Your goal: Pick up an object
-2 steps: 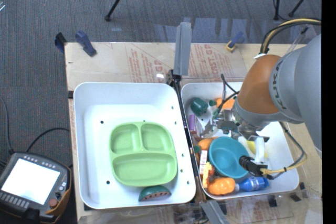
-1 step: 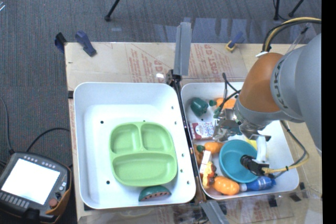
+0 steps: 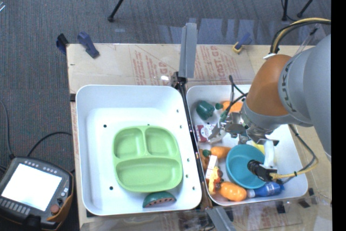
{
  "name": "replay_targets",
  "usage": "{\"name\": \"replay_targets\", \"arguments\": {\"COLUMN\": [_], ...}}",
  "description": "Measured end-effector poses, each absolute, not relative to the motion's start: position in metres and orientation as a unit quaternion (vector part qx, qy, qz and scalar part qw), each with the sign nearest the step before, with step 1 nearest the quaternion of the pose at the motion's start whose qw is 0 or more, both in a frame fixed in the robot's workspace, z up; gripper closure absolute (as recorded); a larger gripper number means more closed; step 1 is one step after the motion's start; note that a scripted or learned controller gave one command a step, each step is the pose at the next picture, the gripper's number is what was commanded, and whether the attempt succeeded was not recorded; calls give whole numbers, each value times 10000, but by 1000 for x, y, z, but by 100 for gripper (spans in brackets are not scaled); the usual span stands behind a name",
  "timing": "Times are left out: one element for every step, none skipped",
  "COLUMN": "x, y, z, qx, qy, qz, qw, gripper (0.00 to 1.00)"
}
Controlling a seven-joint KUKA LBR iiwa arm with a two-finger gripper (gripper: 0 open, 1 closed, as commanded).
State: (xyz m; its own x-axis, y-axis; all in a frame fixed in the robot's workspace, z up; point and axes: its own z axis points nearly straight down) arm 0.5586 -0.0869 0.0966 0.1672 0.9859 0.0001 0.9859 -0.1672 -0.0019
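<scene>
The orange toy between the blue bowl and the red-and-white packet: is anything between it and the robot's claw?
Nothing visible does. The gripper sits next to the orange toy in the right bin; the blue bowl and the red-and-white packet flank the toy but lie off to the sides.

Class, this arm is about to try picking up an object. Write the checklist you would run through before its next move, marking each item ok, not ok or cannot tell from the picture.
1. Gripper is over the bin that holds the objects: ok, it hangs above the right bin.
2. Gripper is free of any load: cannot tell, the clutter beneath it confuses the view.
3. Candidate objects lie apart from each other: not ok, the blue bowl, orange toy and blue bottle crowd together.
4. Left bin has bare floor for a drop: ok, around the green plate.
5. One clear target under the gripper: cannot tell.
</scene>
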Motion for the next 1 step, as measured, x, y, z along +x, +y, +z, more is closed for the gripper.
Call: {"name": "replay_targets", "arguments": {"x": [515], "y": [-92], "z": [86], "qx": [-7590], "qy": [-6511], "qz": [14], "qw": [25], "gripper": [0]}}
